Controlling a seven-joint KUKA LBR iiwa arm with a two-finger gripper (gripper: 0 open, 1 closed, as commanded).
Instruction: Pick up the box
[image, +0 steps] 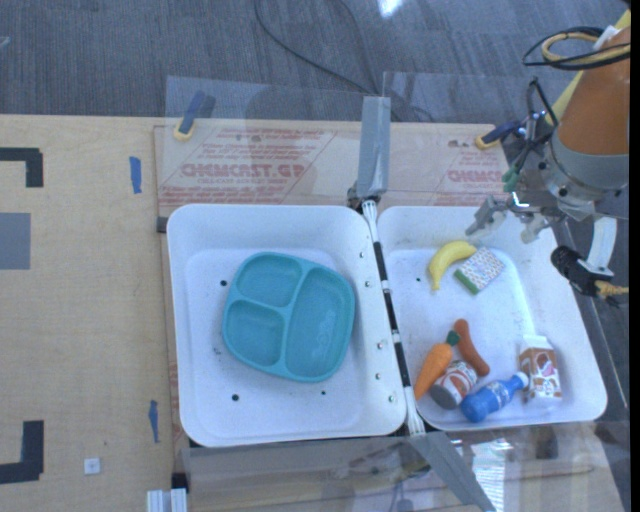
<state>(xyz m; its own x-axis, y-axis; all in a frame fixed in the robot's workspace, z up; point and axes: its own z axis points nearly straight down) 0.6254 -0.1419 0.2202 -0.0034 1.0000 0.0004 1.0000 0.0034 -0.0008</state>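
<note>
The box (540, 368), a small carton with a white top and red-brown printed sides, lies in the near right corner of the right bin (580, 330), well apart from the gripper (508, 214), which hangs over the bin's far edge; whether the gripper is wide or narrow I cannot tell; the carton's printing is too small to read, though the board behind the bins shows faint reddish lettering, illegible here; the box's long axis runs roughly from far to near, tilted slightly.

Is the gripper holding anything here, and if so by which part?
Nothing. The gripper hangs open above the right bin's far edge, apart from the box.
</note>
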